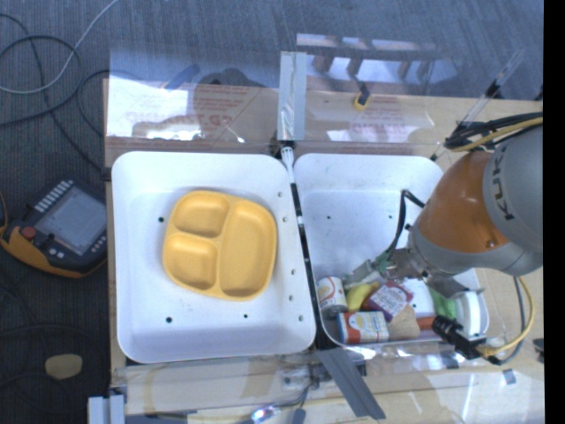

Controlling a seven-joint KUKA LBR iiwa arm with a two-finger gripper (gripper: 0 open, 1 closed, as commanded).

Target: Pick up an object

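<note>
While the yellow tray (220, 242) lay in the left bin (141, 325), the gripper (395, 268) hung over packets (375, 312) in the right bin (353, 184); its grip couldn't be told.

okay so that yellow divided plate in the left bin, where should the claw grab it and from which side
Probably the raised outer rim of the yellow divided plate, coming straight down from above. It lies flat and face up, alone in the left bin, so one finger can drop inside a compartment and the other outside the edge. The edge nearest the right bin is closest to the arm.
</note>
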